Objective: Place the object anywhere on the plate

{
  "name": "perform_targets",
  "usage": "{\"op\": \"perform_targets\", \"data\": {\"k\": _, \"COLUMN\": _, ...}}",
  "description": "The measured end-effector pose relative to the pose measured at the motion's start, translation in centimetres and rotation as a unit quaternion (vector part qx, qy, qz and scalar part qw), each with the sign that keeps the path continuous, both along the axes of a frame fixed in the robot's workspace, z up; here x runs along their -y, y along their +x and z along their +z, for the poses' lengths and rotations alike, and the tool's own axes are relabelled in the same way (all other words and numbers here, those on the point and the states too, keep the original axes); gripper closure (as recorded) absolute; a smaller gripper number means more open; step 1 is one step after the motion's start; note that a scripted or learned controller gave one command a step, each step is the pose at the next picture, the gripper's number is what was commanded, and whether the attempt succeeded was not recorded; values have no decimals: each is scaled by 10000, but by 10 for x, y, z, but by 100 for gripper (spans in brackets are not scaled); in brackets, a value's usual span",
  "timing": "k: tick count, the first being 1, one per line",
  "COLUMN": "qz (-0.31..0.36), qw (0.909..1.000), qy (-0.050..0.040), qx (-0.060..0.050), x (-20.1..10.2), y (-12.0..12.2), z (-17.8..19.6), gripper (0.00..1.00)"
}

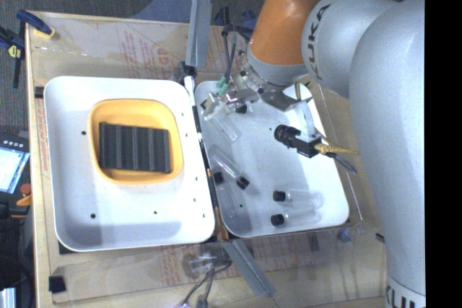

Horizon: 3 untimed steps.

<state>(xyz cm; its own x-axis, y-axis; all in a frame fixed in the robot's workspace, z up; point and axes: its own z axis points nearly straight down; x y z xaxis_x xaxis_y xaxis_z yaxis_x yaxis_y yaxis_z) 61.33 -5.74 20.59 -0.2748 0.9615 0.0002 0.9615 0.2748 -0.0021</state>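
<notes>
Small clear objects with black caps are seen near the front of the right bin, well apart from the yellow plate in the left bin. Farther back, the gripper is held low over the right bin's rear corner by the grey arm; whether it is open cannot be told.

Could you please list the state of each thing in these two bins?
Yellow square plate with dark ribbed centre: lies flat in the left white bin, nothing on it.
Small black caps: loose on the floor of the right white bin.
Gripper: low over the right bin's far-left corner.
</notes>
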Motion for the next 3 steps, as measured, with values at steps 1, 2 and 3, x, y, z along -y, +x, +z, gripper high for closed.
{"op": "perform_targets", "data": {"k": 1, "qz": 339, "qw": 9994, "qy": 4, "qx": -12, "x": -36, "y": 1, "z": -7, "gripper": 100}}
{"op": "perform_targets", "data": {"k": 2, "qz": 1684, "qw": 9857, "qy": 6, "qx": -17, "x": -57, "y": -10, "z": -15, "gripper": 100}}
{"op": "perform_targets", "data": {"k": 3, "qz": 1683, "qw": 9857, "qy": 5, "qx": -14, "x": -56, "y": -10, "z": -15, "gripper": 0}}
